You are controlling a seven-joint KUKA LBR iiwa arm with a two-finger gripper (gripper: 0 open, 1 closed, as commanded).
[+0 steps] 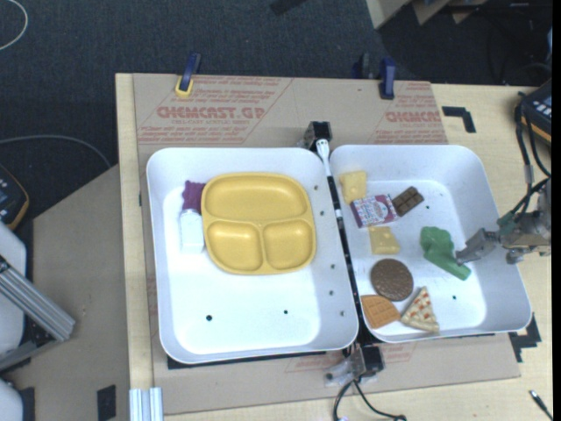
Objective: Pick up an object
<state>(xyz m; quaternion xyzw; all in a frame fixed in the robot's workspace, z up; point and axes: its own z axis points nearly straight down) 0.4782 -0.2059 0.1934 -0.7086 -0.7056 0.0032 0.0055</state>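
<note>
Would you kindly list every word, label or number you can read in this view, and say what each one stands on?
"CHEMCAST GP": red print on the brown board behind the left bin.
Red print on the board behind the right bin: repeated, too blurred to read.
Purple packet in the right bin: its label is too small to read.

Dark carpet floor [88, 24] — pale wooden bench [131, 235].
</note>
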